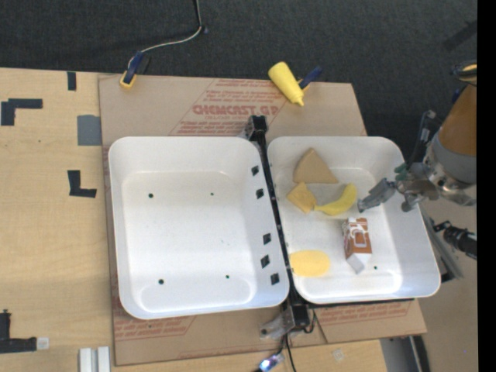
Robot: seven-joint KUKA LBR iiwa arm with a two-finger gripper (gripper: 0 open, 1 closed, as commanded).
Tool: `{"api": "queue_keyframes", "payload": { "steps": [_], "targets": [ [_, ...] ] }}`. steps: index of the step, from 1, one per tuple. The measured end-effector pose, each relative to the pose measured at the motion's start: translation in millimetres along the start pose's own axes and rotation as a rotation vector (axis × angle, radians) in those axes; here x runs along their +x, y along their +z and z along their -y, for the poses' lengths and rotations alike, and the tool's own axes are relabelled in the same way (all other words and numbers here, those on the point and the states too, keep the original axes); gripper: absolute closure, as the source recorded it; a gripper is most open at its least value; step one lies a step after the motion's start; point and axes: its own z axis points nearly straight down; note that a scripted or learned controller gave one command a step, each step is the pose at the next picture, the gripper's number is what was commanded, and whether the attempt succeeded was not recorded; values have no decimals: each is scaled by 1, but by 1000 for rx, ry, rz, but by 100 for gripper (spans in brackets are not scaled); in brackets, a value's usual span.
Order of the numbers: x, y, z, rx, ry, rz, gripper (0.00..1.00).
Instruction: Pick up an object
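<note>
The arm reaches in from the right, and its gripper point(385, 193) hangs over the right side of the right bin point(387, 287). Whether the claw is open or closed I cannot tell; nothing shows between its tips, so the pick is not yet made.

The candidates all lie in that bin: a banana point(339, 201) just left of the gripper, touching a yellow wedge point(301, 198); a tan wedge-shaped piece point(313, 167) at the far side; a brown and white packet point(356, 239), possibly a snack bar, nearer the front; and a yellow oval piece point(310, 263) near the front-left corner. The left bin point(186, 165) lies beside it.

The step in hand looks like the approach. The next move calls for centring over one item, likely the banana or the packet, then descending and closing on it.
</note>
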Motion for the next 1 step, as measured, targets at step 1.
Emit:
{"api": "queue_keyframes", "payload": {
  "steps": [1],
  "targets": [
    [24, 119, -9, 6, -2, -2, 0]
  ]
}}
